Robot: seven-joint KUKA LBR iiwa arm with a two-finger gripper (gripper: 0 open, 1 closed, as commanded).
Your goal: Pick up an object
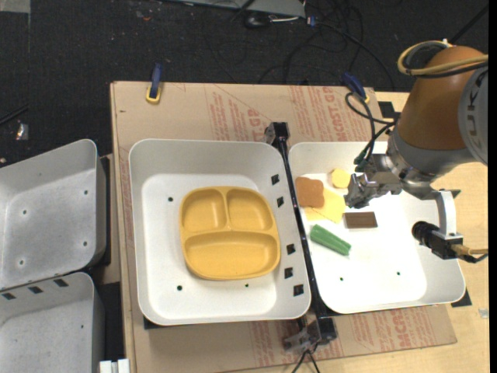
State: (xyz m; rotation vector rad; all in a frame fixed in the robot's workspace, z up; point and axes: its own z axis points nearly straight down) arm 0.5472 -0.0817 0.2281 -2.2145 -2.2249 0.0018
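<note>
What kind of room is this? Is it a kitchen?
Probably not a kitchen. It looks like a robot lab or workshop: a grey and orange arm reaches over two white bins on a clamped board, with loose cables on the dark floor. The yellow tray and small pieces look like toys.

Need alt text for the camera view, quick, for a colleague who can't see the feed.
The arm's pincer hangs over the right bin, above a yellow slab, beside a brown block, a green piece and an orange-brown piece. The left bin holds a yellow divided tray.
</note>
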